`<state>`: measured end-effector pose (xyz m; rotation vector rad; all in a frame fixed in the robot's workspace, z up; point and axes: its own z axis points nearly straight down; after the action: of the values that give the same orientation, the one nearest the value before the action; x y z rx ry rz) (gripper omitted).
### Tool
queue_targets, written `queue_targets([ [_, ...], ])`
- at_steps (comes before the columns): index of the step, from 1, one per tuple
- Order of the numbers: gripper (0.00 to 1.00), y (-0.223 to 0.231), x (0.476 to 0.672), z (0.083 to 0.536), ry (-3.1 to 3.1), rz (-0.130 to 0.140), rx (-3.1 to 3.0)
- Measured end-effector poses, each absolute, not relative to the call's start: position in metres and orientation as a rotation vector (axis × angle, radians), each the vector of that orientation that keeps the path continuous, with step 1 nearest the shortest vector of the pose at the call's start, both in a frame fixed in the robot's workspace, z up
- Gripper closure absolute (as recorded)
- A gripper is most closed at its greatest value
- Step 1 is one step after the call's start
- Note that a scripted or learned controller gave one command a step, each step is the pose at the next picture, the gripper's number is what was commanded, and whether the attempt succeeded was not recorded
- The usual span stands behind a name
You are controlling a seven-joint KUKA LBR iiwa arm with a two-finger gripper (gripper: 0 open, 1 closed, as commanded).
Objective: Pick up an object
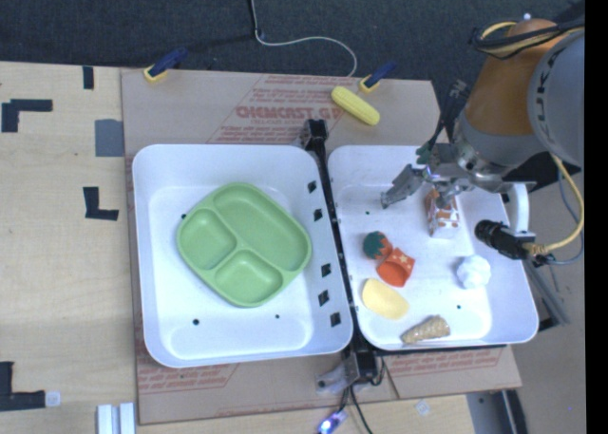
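- Your gripper (418, 190) hangs over the right bin (503, 328), near its back edge, fingers spread wide with nothing between them.
- Just right of it you see a small packet (443, 214) lying on the bin floor.
- Nearer the front lie a carrot (389, 258), a yellow piece (384, 299), a white ball (473, 272) and a cone (425, 330).
- A green tray (244, 243) sits in the left bin (157, 233).

Even bright overhead light, soft faint shadows, mild glare on white bins (152, 233) — slightly soft focus.
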<state>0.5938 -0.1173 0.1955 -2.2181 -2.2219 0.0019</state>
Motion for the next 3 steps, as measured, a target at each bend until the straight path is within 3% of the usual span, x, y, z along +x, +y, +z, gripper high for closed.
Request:
queue_targets([
  [1, 0.0, -0.128, 0.542, 0.078, -2.216, 0.008, -2.218],
  [2, 1.0, -0.128, 0.546, 0.095, -2.223, 0.003, -2.22],
  [3, 0.0, -0.128, 0.545, 0.094, -2.222, 0.003, -2.221],
])
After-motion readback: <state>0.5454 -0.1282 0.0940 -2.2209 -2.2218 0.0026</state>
